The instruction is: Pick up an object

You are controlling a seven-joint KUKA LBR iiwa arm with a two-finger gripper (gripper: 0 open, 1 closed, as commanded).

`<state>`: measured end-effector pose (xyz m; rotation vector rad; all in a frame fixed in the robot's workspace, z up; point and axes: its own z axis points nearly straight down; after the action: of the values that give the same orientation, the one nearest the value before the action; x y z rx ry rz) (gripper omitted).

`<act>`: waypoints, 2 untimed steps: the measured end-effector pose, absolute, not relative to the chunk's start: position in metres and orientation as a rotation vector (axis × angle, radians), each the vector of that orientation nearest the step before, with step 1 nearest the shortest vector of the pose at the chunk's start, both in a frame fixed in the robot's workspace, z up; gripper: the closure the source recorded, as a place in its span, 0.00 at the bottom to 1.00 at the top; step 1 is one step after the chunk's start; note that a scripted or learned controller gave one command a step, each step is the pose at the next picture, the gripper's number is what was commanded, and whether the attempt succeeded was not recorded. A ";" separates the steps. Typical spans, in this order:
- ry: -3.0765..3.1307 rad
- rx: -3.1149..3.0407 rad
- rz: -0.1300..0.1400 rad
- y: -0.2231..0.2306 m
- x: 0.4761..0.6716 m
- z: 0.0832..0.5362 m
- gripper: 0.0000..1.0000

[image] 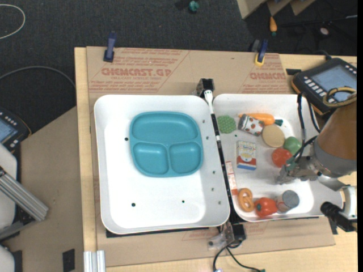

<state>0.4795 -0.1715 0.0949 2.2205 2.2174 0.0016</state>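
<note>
In the right bin (pixel 227 103), near its right wall, the claw (pixel 290 173) hangs low over bare floor, just beside a red tomato-like piece (pixel 280 157) and green ball (pixel 292 144). Cannot tell how far it is open; nothing visibly held. Best approach, I judge: centre over the red piece, descend straight, avoid nudging the grey disc (pixel 290 198) nearby.

1 fixed overhead camera, slanted down over both bins (pixel 108 152)
</note>
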 end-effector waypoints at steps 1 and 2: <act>2.219 2.215 0.002 -0.207 0.541 0.085 1.00; 2.233 2.220 0.001 -0.129 0.515 0.084 1.00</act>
<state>0.5148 -0.1287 0.0842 2.2198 2.2328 0.0011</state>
